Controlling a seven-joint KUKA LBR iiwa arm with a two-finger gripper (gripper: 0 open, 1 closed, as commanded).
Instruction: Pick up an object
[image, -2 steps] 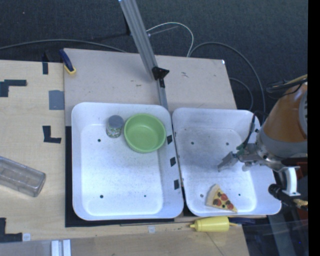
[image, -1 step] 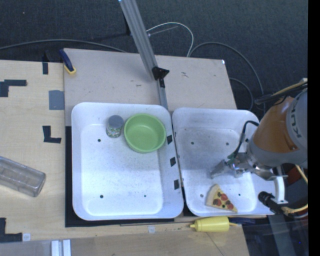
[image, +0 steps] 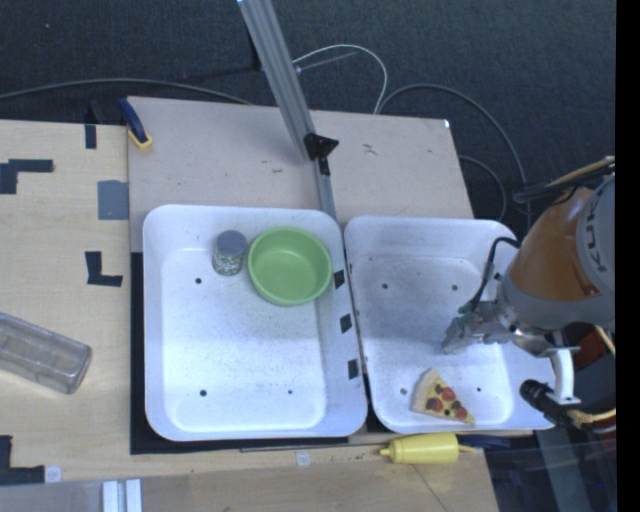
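Observation:
A toy pizza slice (image: 441, 397) lies near the front edge of the right bin (image: 400, 250). My gripper (image: 462, 335) hangs low over the same bin, just above and to the right of the slice, apart from it. A green bowl (image: 289, 266) sits at the back of the left bin (image: 170, 330), and a small grey-lidded jar (image: 229, 252) stands right beside it on its left. The grey arm with its orange band (image: 555, 262) comes in from the right.
A yellow squeeze bottle (image: 423, 449) lies on the bench just in front of the right bin. A clear plastic container (image: 38, 352) lies at far left. A metal pole (image: 285, 80) slants in from the top toward the bins' divide.

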